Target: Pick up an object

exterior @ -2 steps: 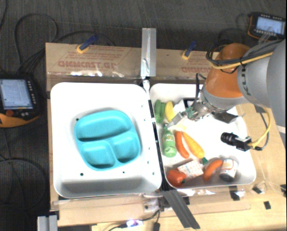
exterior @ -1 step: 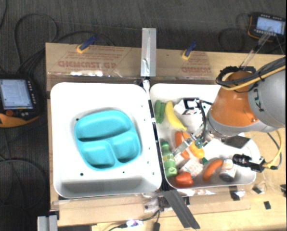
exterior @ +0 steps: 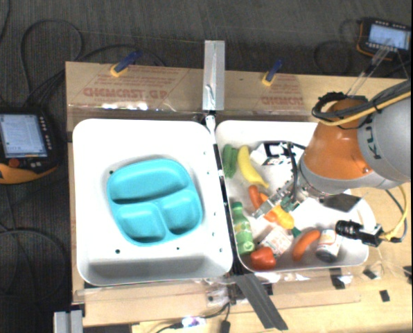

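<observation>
Toys crowd right bin point(exterior: 290, 272) w/ little free room; claw point(exterior: 281, 201) low among them, grip state can't tell, partly hidden.

The arm point(exterior: 373, 151) runs off the right edge of the frame, so its base and most of its length are cut away. Its orange band and grey body cover the upper right part of the right bin point(exterior: 355, 259), hiding the rim and floor there. The pincer point(exterior: 284, 198) sits low among the toys near the middle of that bin; its fingers are too small and cluttered to read. A dark item point(exterior: 279, 148) with white markings, above the pincer, is partly covered by the arm and cannot be identified. A small can-like object point(exterior: 328, 245) at the bin's lower right is blurred. At the left edge, a handheld screen unit point(exterior: 16, 143) is slightly clipped.
</observation>
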{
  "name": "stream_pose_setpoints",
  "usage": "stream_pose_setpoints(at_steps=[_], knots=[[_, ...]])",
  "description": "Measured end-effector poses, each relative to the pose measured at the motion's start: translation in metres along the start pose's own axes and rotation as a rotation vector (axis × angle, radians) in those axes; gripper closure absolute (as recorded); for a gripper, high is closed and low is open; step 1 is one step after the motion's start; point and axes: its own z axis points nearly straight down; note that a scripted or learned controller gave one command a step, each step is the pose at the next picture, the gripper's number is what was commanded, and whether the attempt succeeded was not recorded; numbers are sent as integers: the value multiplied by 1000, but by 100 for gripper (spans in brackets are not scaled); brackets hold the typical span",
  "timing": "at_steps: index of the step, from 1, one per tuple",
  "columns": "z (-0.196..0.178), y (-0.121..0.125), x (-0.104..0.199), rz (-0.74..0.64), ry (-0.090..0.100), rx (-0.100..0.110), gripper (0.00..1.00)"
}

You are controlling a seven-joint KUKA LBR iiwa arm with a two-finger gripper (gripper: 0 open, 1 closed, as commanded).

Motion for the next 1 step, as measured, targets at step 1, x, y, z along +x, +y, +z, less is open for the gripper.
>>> stream_pose_setpoints(at_steps=[1], knots=[[-93, 34, 36, 30, 12, 14, 100]])
